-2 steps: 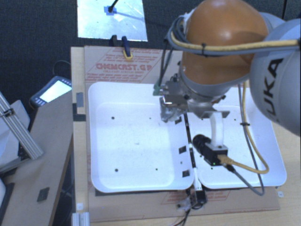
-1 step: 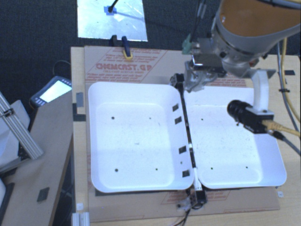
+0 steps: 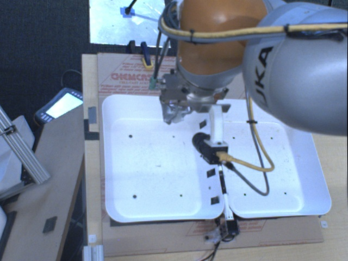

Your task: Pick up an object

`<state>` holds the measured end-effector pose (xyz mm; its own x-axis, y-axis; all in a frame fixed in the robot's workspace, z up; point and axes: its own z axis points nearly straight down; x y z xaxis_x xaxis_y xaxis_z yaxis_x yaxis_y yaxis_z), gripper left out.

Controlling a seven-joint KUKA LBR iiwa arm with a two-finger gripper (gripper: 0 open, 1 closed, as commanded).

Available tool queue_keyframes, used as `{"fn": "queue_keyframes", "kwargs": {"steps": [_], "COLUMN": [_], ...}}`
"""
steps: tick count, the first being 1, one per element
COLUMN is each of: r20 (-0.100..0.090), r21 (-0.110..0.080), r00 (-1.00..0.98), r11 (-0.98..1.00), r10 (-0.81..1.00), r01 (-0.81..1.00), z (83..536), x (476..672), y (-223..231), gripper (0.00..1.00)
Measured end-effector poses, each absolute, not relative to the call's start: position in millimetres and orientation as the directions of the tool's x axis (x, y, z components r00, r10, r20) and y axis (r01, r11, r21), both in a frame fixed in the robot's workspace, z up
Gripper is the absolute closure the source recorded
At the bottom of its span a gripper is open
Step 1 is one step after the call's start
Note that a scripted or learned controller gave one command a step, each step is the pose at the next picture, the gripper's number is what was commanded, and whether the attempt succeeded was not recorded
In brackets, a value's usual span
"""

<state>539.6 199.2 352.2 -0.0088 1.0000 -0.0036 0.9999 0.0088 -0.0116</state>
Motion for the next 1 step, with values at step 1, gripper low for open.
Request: {"fn": "queue_keyframes", "kwargs": {"steps": [1], "r20": [0.007], "r21": [0.014], "r00": [-0.007], "r11": [0.007], "r10": [1.000], "r01": [1.000], "z": [467.6], "x": [563.8], "y": [232.1], "gripper": [1.00]}}
